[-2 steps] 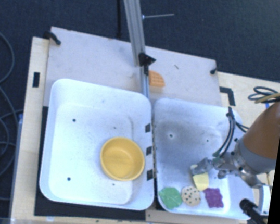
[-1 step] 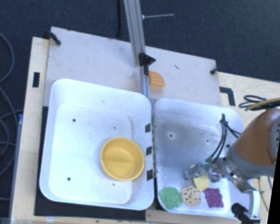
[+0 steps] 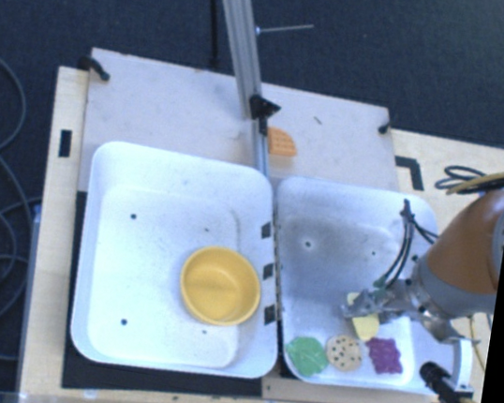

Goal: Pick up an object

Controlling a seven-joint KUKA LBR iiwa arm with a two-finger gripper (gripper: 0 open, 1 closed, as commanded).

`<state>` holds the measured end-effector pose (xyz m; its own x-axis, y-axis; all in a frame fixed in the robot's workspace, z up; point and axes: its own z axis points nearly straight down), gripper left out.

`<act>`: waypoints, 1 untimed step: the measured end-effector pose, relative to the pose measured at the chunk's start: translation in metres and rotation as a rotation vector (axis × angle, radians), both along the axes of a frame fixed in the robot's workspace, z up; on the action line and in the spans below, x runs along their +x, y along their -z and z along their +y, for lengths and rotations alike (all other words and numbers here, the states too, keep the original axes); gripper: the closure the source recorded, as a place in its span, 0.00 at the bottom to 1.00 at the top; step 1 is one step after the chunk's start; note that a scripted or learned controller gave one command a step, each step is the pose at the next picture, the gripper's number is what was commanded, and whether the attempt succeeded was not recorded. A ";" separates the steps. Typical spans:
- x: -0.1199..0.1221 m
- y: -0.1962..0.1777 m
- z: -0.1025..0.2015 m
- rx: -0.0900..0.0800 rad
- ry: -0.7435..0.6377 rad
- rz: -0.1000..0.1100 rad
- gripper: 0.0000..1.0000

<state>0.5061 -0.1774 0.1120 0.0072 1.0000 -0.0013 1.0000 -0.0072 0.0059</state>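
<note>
My gripper point(image 3: 366, 306) is low in the right bin point(image 3: 325, 217), near its front right part, with the grey and orange arm coming in from the right. A small pale yellow piece point(image 3: 366, 328) lies just below it, partly hidden by it. Whether they touch is unclear. Along the bin's front edge lie a green round piece point(image 3: 306, 354), a tan speckled cookie point(image 3: 344, 352) and a purple piece point(image 3: 385, 355). A yellow bowl point(image 3: 220, 286) sits upright in the left bin point(image 3: 125, 223).
A slanted metal post point(image 3: 244, 43) rises from behind the seam between the bins. A small orange object point(image 3: 281, 144) lies on the bench behind the bins. Cables run at the right edge near the arm.
</note>
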 end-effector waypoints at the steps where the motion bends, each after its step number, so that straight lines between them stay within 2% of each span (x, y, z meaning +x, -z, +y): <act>1: 0.012 -0.056 -0.003 -0.001 -0.011 -0.002 1.00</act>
<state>0.5182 -0.1801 0.1681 -0.0039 1.0000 -0.0023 1.0000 0.0039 0.0080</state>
